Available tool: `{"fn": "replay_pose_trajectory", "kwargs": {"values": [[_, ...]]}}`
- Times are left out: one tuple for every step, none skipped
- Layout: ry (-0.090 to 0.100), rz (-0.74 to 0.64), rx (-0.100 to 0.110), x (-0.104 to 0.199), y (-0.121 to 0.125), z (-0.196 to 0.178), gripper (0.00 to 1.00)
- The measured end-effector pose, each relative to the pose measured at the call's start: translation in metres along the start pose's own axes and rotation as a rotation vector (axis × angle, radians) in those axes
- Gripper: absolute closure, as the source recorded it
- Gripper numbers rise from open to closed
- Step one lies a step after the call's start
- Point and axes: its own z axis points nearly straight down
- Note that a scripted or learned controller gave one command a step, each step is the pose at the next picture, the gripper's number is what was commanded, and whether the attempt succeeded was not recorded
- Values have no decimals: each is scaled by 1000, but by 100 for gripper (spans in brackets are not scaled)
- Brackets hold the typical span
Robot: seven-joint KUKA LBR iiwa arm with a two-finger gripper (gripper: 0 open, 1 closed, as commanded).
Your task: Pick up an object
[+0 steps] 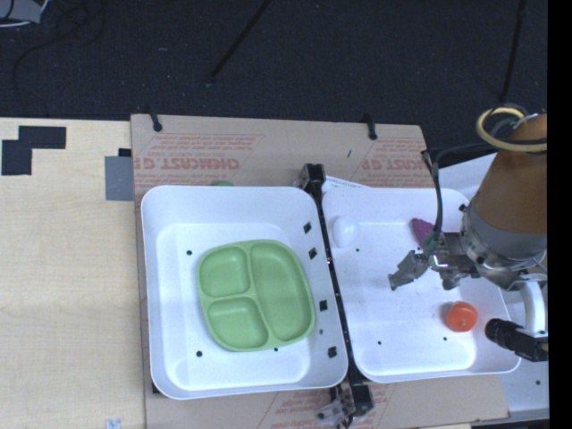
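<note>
Two shallow white bins stood side by side on a sheet of cardboard (268, 150), and the cardboard lay on a pale wooden surface (63, 284). The left bin (170, 239) held a green plate (255, 293) with three compartments. The plate lay flat, near the middle of the bin floor, and was turned a little against the bin walls.

The arm (518, 186) reached in from the right side and stood over the right bin (384, 338). Its gripper (424, 271) was low over the middle of this bin and pointed toward the wall between the two bins. I could not tell from this view how far the gripper was open, and no object was seen in its hold.

Three small things lay in the right bin. A small orange ball (461, 316) rested on the bin floor, near the gripper, on the side toward the front edge of the bin and apart from it. A small purple piece (421, 230) lay behind the gripper, toward the far wall; its shape was too small to tell. A pale round thing (344, 231) lay near the far left corner of the same bin, close to the dividing wall and well apart from the gripper. It was almost the same colour as the bin.
</note>
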Motion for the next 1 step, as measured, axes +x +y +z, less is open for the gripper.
{"fn": "replay_pose_trajectory", "kwargs": {"values": [[1,-1,2,6,-2,64,0]]}}
